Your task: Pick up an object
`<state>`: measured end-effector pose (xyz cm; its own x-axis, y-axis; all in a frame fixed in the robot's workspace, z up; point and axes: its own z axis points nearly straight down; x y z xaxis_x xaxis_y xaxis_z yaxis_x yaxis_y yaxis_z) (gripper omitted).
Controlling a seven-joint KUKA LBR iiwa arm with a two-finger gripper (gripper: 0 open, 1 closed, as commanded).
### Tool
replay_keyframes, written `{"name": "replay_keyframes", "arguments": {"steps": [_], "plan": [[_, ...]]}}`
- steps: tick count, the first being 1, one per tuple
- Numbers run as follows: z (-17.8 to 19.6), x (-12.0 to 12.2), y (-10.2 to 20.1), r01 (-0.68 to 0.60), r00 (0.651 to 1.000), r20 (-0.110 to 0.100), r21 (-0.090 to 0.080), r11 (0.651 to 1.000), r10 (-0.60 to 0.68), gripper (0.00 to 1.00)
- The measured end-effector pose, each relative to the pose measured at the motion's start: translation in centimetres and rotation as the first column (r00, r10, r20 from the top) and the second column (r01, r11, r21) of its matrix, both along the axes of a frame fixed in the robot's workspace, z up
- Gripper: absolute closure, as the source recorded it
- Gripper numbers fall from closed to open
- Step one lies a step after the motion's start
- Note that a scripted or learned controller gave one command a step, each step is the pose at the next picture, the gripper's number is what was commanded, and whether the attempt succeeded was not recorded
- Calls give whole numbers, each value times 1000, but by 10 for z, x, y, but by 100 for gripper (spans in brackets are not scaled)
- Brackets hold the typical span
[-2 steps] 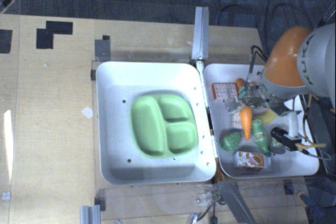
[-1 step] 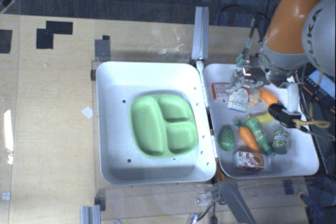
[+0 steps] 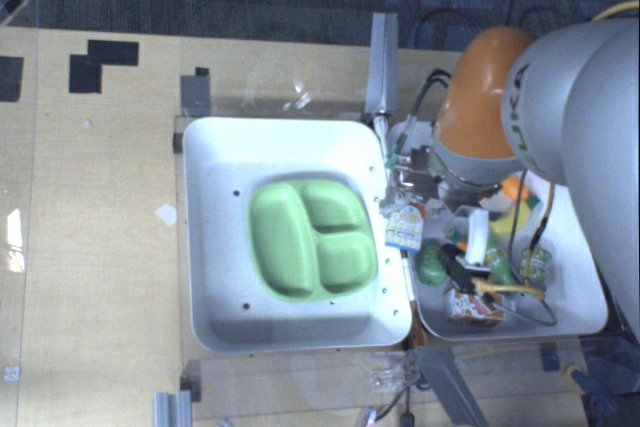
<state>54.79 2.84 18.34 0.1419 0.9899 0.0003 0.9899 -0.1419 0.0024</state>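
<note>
- Objects for picking are seen heaped in the right bin [image 3: 590,310], under and beside the arm [image 3: 560,85].
- In that heap a white tube [image 3: 478,237] stands near upright at the middle, with a round green item [image 3: 432,265] just left of it.
- A blue-and-white packet [image 3: 404,228] lies at the bin's left edge, touching the wall shared with the left bin [image 3: 210,215].
- A yellow-green item [image 3: 522,215] with an orange piece [image 3: 513,187] above it is seen to the right of the tube.
- A green-patterned packet [image 3: 535,265] lies further right, and a flat red-and-white packet [image 3: 476,305] lies at the near edge.
- A dark, thin tool-like item [image 3: 462,273] with a yellowish handle lies across the heap; what it is cannot be told.
- The tool [image 3: 452,197] is lowered over the back of the heap, below the orange band [image 3: 480,95]; its fingers are hidden by the wrist, so how far it is open, and whether anything is held, cannot be told.
- A green divided tray [image 3: 312,237], with three compartments, lies alone in the middle of the left bin.
- Both bins rest side by side on the pale wooden counter [image 3: 90,245], their inner walls touching.
</note>
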Motion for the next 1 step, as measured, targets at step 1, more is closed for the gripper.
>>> {"name": "replay_keyframes", "arguments": {"steps": [1], "plan": [[9, 2, 1, -4, 1000, 1, 0, 1000, 4, 100]]}}
